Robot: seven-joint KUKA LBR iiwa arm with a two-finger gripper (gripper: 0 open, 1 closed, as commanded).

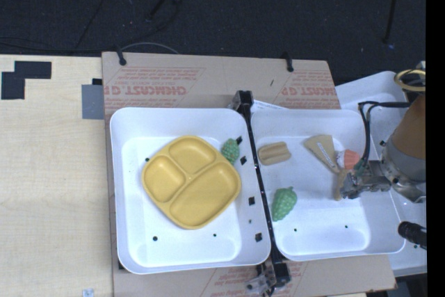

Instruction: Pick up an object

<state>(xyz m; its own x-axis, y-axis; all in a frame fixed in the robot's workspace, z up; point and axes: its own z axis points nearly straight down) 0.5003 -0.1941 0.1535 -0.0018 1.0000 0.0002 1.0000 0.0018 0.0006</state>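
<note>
Objects for picking lie in two white bins, and the claw sits low at the right side of the right bin. I cannot tell how far it is open or whether it has hold of anything. Far to its left, the left bin holds a yellow divided plate, with a small green piece touching the plate's upper right edge. Left of the claw and a little lower lies a green bunch of grapes. A tan wooden spatula lies just above the claw. Further left sits a tan bread roll. An orange piece rests just above the claw.
</note>
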